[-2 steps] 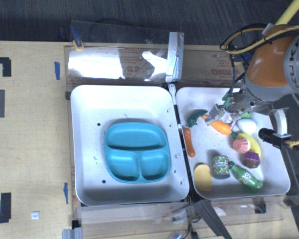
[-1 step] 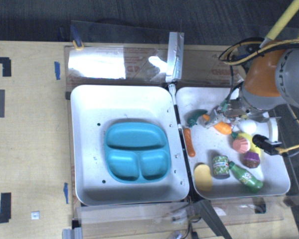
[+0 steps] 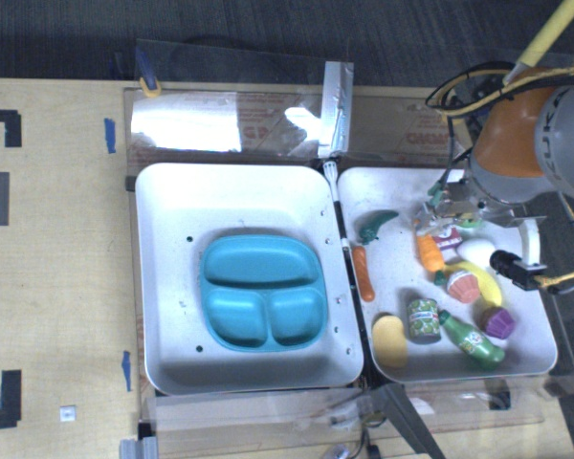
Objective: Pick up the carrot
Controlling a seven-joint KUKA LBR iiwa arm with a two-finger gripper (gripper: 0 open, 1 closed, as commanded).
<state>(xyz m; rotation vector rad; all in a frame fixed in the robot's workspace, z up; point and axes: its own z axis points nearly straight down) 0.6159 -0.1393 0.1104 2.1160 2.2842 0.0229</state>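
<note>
The carrot (image 3: 363, 272) is a slim orange stick lying along the left wall of the right bin (image 3: 545, 352), with its green leafy top (image 3: 375, 224) pointing toward the back. My gripper (image 3: 452, 210) hangs over the back middle of that bin, to the right of the carrot and apart from it. It sits just above a small orange toy (image 3: 429, 251) and a red and white piece (image 3: 448, 238). The arm's orange band (image 3: 507, 142) is behind it at the upper right.
The right bin also holds a white egg (image 3: 479, 253), a yellow and red fruit (image 3: 471, 285), a purple piece (image 3: 499, 323), a green bottle (image 3: 474, 341), a small can (image 3: 423, 318) and a yellow lemon (image 3: 389, 338). A blue divided plate (image 3: 264, 290) lies in the left bin (image 3: 163, 256).
</note>
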